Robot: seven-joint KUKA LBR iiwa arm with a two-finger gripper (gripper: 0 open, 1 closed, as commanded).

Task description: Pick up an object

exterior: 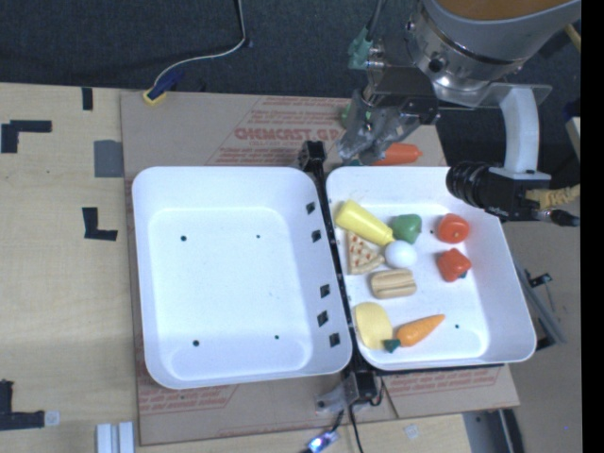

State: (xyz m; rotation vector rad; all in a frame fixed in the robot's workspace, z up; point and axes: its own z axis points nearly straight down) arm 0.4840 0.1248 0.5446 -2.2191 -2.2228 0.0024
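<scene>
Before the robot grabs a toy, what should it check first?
1. Toys are in reach in the right bin: ok, about nine pieces.
2. Gripper is over a toy: not ok, it sits at the bin's far rim.
3. Gripper holds something: cannot tell; an orange piece lies right beside it.
4. An easy target stands apart: ok, the carrot lies with room around it.
5. Crowded toys: not ok, the yellow corn, waffle and white egg touch.

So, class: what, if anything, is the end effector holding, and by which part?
It cannot be told. The end effector hangs above the right bin's far rim, next to a small orange carrot-like toy; no grip is visible.
</scene>
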